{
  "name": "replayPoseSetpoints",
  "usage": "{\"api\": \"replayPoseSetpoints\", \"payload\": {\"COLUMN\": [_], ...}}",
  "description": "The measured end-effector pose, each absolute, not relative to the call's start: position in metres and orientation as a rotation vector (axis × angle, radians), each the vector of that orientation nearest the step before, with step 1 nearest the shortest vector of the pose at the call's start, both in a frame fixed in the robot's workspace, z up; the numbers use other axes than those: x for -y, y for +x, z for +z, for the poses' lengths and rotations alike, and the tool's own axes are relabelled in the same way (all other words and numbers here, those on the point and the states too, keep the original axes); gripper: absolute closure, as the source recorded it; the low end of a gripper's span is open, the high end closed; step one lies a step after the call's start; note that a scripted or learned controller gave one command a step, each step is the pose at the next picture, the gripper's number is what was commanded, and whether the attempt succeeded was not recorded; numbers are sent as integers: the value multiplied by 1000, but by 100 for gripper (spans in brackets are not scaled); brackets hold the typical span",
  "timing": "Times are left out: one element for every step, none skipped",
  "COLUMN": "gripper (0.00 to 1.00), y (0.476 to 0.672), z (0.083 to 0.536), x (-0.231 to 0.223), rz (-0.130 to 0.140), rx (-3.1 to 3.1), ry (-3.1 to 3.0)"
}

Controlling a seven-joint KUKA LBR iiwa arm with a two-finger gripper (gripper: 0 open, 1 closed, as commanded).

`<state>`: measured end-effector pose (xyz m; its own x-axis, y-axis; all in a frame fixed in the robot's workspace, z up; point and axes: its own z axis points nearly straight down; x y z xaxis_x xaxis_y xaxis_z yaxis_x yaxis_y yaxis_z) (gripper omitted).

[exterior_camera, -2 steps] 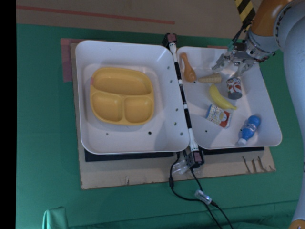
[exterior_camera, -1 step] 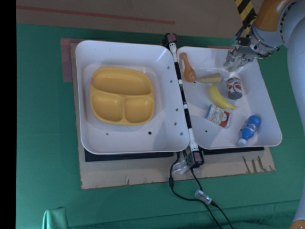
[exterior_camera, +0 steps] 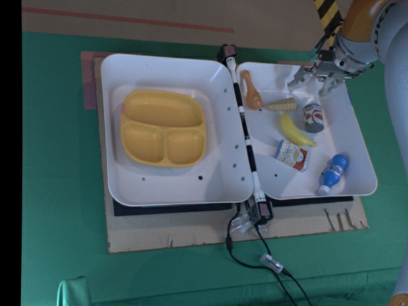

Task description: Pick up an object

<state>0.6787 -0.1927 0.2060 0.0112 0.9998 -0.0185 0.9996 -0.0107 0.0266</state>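
No single target is fixed by the task; five candidates are seen in the right bin point(exterior_camera: 357, 146). A small can point(exterior_camera: 313, 117) lies nearest below the tool point(exterior_camera: 313, 86), with a banana point(exterior_camera: 296, 131) just beside it on the can's left. An ice-cream cone point(exterior_camera: 281, 105) lies near the bin's upper middle, touching or nearly touching an orange bottle-shaped toy point(exterior_camera: 251, 91) set against the divider. A small printed carton point(exterior_camera: 292, 155) is placed lower down, and a blue-and-white bottle point(exterior_camera: 333, 173) lies near the bin's lower right corner.

The tool is held above the bin's upper part, fingers spread apart, nothing between them. It is judged to be poised over the gap between cone and can.

The left bin point(exterior_camera: 121, 69) carries a yellow compartment plate point(exterior_camera: 163, 127). Both bins rest on cardboard on the green desk point(exterior_camera: 57, 171).

Risks noted:
- A descent between cone and can could close on nothing.
- The can, being round and lying tilted, may roll or be squeezed out of the fingers.
- The banana, lying close, may be nudged or caught along with the can.
- The bin's sloped rear wall is close; a finger could strike it.
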Motion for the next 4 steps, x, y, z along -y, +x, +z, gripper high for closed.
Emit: {"api": "replayPoseSetpoints", "payload": {"gripper": [0, 100, 0, 100], "y": [663, 667, 667, 669], "z": [186, 206, 206, 224], "x": [189, 192, 192, 195], "rz": [0, 10, 10, 20], "rx": [-2207, -2186, -2187, -2169], "ry": [2217, 2209, 2210, 2205]}}
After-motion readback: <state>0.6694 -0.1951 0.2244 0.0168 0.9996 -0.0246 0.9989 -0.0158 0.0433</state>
